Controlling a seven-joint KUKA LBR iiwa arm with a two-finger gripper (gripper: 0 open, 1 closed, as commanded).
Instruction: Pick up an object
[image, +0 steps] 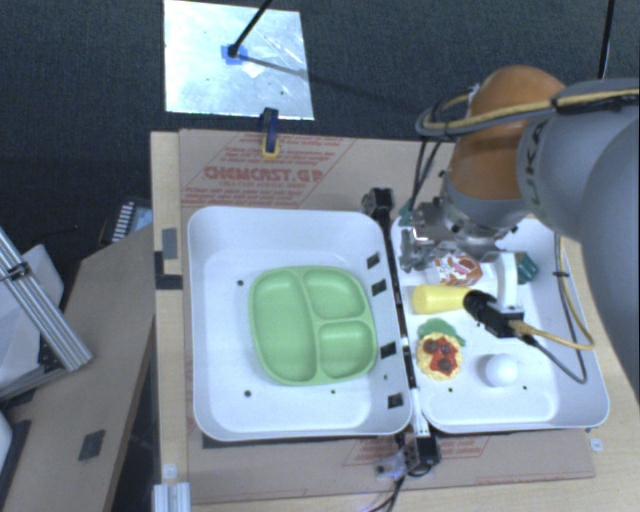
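The arm reaches in from the upper right, its pincer (425, 243) low over the upper left corner of the right bin (575, 400); I cannot tell its state. Just below lie a red-and-white packet (460, 268), a yellow block (438, 298), a pizza toy (440, 352) and a white ball (500, 370). A green tray (310, 325) sits in the left bin (215, 300).

A bench (165, 330) topped with brown cardboard printed in red carries two shallow white bins side by side, touching along a black hinge strip. The left bin (215, 300) sits on the cardboard's middle; the right bin (560, 400) reaches its right edge. A yellow clamp (270, 135) grips the cardboard's far edge
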